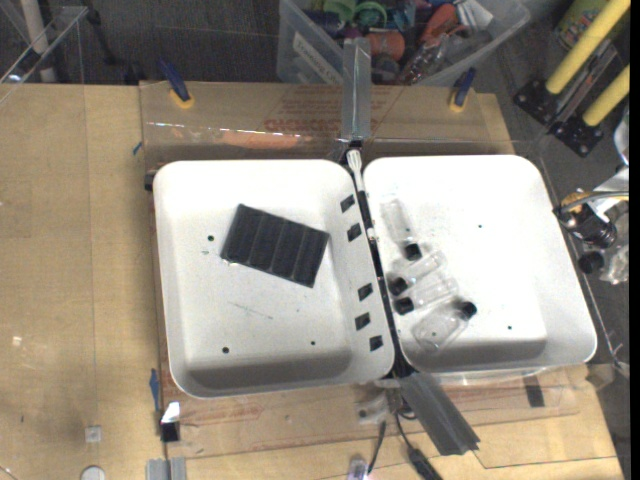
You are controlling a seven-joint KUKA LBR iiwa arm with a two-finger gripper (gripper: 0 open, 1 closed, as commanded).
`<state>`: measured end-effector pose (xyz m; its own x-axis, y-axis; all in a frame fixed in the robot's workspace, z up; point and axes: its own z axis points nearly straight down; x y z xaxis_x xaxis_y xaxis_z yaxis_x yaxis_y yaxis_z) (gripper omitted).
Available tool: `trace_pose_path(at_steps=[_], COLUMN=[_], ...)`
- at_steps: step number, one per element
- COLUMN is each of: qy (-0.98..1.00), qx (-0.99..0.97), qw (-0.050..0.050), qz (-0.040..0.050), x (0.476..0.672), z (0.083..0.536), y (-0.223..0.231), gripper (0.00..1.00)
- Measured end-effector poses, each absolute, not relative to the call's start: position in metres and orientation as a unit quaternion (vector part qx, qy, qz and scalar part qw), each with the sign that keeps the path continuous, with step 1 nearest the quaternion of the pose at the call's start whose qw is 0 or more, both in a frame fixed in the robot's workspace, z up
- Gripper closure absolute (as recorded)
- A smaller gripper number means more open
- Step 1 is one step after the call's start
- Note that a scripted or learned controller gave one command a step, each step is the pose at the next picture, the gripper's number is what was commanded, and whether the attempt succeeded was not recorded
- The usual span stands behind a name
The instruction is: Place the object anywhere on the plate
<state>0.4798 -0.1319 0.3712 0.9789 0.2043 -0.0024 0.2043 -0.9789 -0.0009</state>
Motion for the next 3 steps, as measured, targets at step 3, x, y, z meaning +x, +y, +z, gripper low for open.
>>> trace_pose_path(at_steps=[3], qy=[-0.099], qx=[-0.995], qw=[0.002], qz=[0.0025], x=[0.478], z=[0.203], y=[-0.125], gripper=[1.00])
